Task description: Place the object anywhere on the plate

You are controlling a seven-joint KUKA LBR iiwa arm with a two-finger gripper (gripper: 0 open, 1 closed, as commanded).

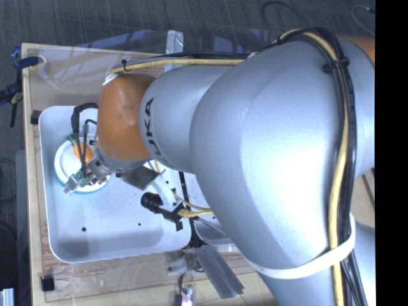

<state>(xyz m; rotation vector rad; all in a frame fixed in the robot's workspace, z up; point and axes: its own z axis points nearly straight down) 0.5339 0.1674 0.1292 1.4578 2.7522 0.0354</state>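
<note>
Much of the plate (64, 161) hides beneath the arm (255, 152).

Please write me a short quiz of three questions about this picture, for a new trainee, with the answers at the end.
1. True or false: the plate lies in the left bin as the camera sees it.
2. Multiple choice: where is the gripper? A) over the plate's lower edge; B) over the bench outside the bins; C) over the bin's lower left corner.
3. Fill in: the band on the arm just above the wrist is coloured ____.

Key: 1 true; 2 A; 3 orange.
</note>
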